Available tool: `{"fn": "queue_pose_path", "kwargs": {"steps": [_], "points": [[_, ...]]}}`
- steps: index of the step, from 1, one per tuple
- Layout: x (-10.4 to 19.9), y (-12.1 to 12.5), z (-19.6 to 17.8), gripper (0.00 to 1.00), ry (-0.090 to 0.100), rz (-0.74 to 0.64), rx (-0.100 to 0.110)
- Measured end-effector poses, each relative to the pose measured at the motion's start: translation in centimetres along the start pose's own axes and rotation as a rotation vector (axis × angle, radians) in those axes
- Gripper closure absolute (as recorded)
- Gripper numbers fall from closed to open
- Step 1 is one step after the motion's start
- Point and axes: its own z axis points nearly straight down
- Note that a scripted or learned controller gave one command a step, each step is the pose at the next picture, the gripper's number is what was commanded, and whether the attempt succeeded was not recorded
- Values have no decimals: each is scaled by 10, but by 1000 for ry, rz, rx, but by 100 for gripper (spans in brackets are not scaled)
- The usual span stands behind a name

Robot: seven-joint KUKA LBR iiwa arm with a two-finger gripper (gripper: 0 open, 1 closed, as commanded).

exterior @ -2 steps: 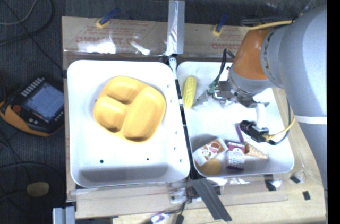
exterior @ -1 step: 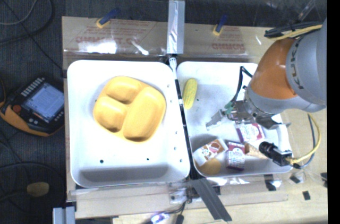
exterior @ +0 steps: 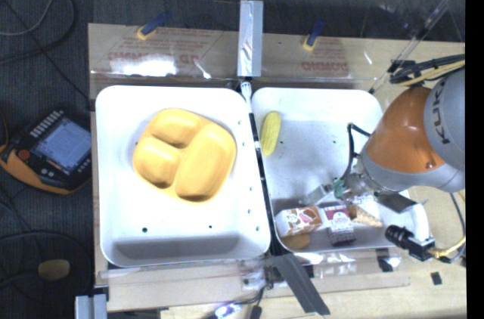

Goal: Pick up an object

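The corn cob [exterior: 270, 132] lies in the right bin [exterior: 318, 102] near its left wall, with its long axis running almost top to bottom of the view. The arm [exterior: 408, 140] covers the hand [exterior: 349, 189], so its state I cannot tell. Snack packets [exterior: 321, 221] lie below it, partly hidden. The left bin [exterior: 121, 234] holds a big yellow lump [exterior: 184, 153].
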Motion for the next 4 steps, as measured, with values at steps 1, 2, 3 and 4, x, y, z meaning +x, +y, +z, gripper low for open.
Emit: {"fn": "queue_pose_path", "kwargs": {"steps": [1,2,3,4], "points": [[6,57,1,0,-3,138,5],[-19,-6,-38,0,3,87,20],[-55,55,-3,0,-8,168,-1],[-55,15,-4,0,-12,169,-10]]}}
